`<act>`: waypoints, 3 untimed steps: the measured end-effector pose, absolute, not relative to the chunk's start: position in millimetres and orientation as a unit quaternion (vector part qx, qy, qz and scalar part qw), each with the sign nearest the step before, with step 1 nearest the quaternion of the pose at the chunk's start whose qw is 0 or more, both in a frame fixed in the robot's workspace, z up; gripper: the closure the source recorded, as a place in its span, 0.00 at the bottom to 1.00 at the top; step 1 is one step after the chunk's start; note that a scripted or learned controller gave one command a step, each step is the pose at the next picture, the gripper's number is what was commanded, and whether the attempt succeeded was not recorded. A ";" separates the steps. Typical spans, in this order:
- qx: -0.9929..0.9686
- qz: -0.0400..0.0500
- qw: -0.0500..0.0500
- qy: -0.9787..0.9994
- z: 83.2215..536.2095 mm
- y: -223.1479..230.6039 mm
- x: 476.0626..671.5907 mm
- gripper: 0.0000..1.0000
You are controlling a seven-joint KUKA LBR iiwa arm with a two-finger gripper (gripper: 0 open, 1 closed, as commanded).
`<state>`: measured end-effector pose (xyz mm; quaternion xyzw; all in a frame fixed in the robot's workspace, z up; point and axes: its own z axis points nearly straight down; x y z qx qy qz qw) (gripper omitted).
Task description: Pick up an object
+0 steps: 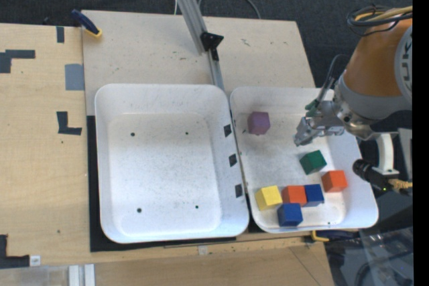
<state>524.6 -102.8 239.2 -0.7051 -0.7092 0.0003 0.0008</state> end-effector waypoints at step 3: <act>-0.705 -0.001 0.000 -0.710 241.2 50.5 601.1 1.00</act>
